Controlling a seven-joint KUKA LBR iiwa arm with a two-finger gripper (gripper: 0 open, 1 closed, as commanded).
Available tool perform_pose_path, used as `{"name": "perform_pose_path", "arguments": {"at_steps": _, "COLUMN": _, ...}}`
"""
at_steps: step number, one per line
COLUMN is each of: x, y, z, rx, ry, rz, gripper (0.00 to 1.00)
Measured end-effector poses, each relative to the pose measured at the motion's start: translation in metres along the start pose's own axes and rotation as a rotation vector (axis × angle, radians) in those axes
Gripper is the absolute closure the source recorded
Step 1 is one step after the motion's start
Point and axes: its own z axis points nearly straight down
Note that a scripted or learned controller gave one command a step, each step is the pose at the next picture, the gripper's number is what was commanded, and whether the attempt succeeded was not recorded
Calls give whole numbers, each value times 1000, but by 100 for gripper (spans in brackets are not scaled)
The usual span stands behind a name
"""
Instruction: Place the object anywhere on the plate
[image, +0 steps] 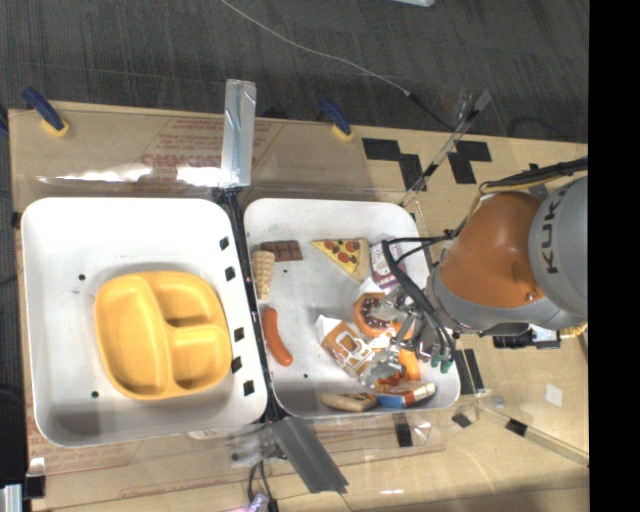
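Nearest the lens, saw the grey arm (560, 250) with its orange band (490, 265), reaching in from the right and hanging over the right bin's (300, 300) far-right side. Traced dark cables from the wrist down to the gripper (405, 345), set low among a cluster of toy food near that bin's lower right corner. Could not tell whether the gripper was apart, together or clamped on anything; too much clutter and cable around it.

Found the yellow plate (160, 330), divided into compartments, lying in the left bin (50, 230), well apart from the gripper. Counted every toy on the other side, in the right bin: a chocolate bar (283, 250) and a pizza slice (342, 253) along the top, an ice cream cone (263, 272) by the left wall, a red sausage (277, 337) below it. Noted an orange-and-white packet (345, 345) just beside the gripper, and a tan biscuit (348, 402) against the lower wall. Could not single out which toy was the object to be placed.
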Motion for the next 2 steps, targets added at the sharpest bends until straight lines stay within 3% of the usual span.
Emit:
{"name": "perform_pose_path", "arguments": {"at_steps": 1, "x": 43, "y": 89, "z": 40, "rx": -2, "ry": 12, "rz": -21, "gripper": 0}}
{"name": "perform_pose_path", "arguments": {"at_steps": 2, "x": 78, "y": 188, "z": -64, "rx": -5, "ry": 4, "rz": -114, "gripper": 0}}
